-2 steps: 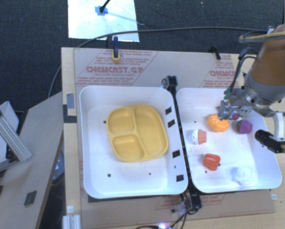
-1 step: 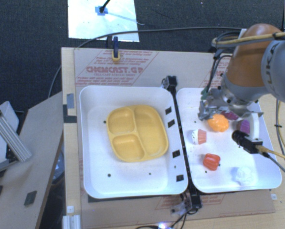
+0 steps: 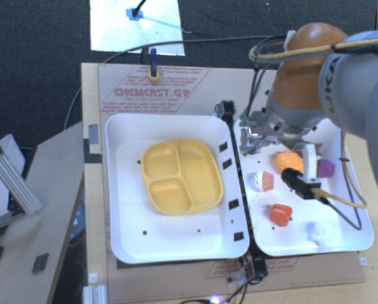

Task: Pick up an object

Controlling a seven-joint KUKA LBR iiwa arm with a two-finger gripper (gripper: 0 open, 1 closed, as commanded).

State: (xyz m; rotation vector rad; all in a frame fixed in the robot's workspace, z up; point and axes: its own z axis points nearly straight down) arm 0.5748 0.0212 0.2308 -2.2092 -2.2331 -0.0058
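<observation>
We find the gripper low over the far-left corner of the right bin, presumably placed for a pick there. Spread or closed, we cannot tell. The nearest candidates are an orange ball mid-bin and a red toy nearer the front edge.

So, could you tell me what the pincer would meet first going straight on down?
Probably bare floor of the right bin near its left wall: the pincer hangs beside the orange object, though depth is unclear.
</observation>
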